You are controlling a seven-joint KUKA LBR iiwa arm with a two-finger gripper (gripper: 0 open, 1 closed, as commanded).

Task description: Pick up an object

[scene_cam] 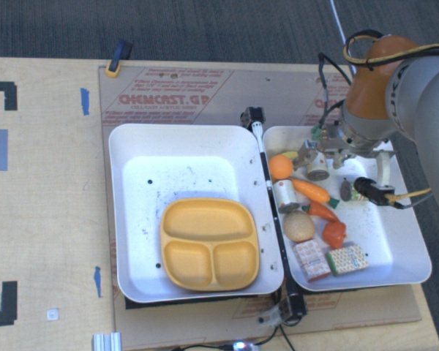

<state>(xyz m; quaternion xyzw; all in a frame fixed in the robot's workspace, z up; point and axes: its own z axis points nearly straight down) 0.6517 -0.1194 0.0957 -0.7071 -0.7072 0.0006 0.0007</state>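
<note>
Going left to right: my left bin [132, 167] holds a yellow divided plate [208, 241] lying flat toward its front. The right bin [406, 258] carries the clutter I must pick from: an orange ball [280, 167] against the shared wall, a small white can [284, 194] below it, a toy carrot [310, 191] lying aslant, a brownish round bun-like piece [300, 227], a red pepper piece [331, 229], and two small boxes [329, 259] side by side at the front. My jaws [318, 159] hang low over the bin's back part, just beside the orange ball and above the carrot; whether they are released or clenched I cannot tell from here, and I see nothing between them.

What could go wrong, as I judge it: the things lie crowded and touching, so closing down could pinch two at once or nudge the ball away. The carrot is rounded and may squirt out. I am also near the bin's back wall and might clip it.

The desk [36, 196] is pale wood with blue tape marks, a printed cardboard sheet under the bins, dark carpet beyond.
</note>
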